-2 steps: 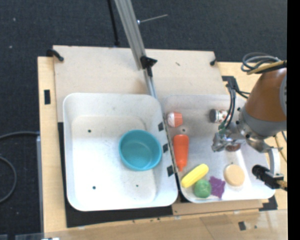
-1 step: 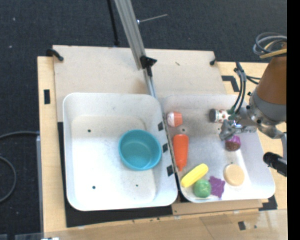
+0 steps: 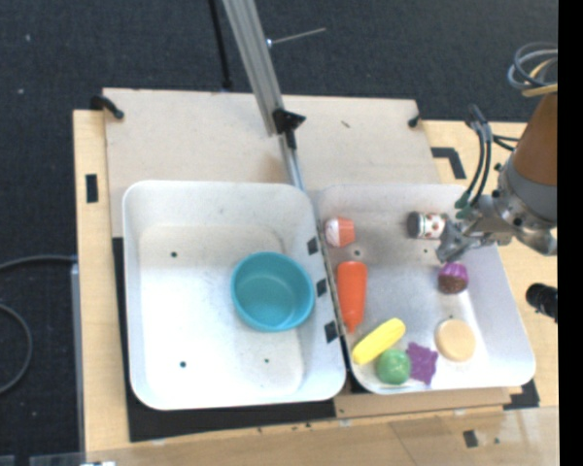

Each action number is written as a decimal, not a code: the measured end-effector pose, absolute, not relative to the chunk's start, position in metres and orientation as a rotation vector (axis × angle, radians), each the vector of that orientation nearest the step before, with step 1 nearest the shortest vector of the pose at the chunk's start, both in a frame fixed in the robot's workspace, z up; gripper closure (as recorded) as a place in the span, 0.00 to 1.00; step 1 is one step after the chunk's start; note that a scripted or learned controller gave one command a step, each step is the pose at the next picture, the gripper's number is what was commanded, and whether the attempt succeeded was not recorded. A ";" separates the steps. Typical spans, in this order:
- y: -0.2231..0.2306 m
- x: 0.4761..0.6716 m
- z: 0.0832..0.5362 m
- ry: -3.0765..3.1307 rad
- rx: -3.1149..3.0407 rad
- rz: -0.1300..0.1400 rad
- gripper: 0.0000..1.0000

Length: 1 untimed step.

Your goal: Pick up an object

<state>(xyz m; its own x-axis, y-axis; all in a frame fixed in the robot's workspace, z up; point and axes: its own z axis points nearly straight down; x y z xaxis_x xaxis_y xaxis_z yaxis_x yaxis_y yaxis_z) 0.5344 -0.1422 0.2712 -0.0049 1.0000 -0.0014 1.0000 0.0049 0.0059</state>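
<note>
My table (image 3: 194,134) is a flat, pale wooden board. On it sit two shallow white bins with round corners, side by side.

The left bin (image 3: 175,357) has smooth white walls. Inside it stands a round blue bowl (image 3: 272,290), near the right wall.

A long grey metal bar (image 3: 257,66) slants down from the top to where the two bins meet.

The right bin (image 3: 505,328) has many small things. By its left wall is a little ball that is orange and white (image 3: 340,230). Just below it lies an orange carrot shape (image 3: 352,293), pointing down. Lower still is a yellow banana shape (image 3: 379,341), touching a round green ball (image 3: 394,367). Next to the ball is a bumpy purple thing (image 3: 424,362). A flat, round tan thing (image 3: 456,340) lies just to its right. Higher up is a small can on its side (image 3: 427,225). Its label is too small to read.

My pincer (image 3: 454,248) hangs just above a small dark purple lump (image 3: 453,279). I cannot tell how wide my pincer is open. I see nothing between its tips.
</note>
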 end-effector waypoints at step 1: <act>-0.097 0.546 0.270 2.227 2.212 0.003 1.00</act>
<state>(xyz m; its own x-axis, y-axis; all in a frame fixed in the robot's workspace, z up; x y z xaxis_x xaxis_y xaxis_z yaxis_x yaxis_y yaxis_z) 0.5459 -0.0973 0.2697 -0.0065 1.0000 -0.0006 1.0000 0.0065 0.0035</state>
